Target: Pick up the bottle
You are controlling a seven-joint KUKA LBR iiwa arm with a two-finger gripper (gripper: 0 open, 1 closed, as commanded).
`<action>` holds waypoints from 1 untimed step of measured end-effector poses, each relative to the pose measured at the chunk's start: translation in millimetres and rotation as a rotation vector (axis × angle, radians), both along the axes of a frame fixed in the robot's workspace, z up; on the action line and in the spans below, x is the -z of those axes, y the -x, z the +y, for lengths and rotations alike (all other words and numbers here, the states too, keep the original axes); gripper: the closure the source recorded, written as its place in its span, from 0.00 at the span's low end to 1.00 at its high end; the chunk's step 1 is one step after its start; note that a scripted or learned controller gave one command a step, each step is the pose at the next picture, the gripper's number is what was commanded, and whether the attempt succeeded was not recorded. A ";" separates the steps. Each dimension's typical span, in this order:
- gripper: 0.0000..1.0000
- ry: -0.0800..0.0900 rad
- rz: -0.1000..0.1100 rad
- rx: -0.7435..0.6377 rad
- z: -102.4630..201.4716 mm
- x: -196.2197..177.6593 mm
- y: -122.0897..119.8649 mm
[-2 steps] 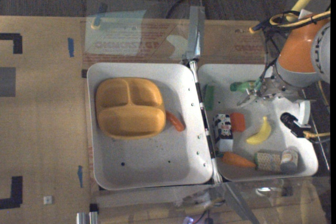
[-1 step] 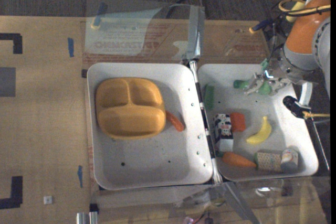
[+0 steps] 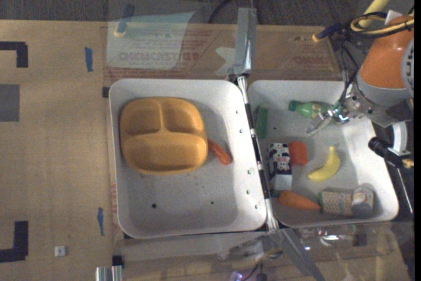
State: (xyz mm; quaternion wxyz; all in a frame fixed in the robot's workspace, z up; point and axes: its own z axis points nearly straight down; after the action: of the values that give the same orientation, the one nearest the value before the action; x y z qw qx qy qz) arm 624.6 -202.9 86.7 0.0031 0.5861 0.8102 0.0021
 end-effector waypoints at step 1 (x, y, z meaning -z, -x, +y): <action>0.00 0.000 0.000 0.000 -0.1 0.0 -0.1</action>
State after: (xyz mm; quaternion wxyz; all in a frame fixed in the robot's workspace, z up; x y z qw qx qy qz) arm 624.7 -203.0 86.8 0.0032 0.5860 0.8103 0.0021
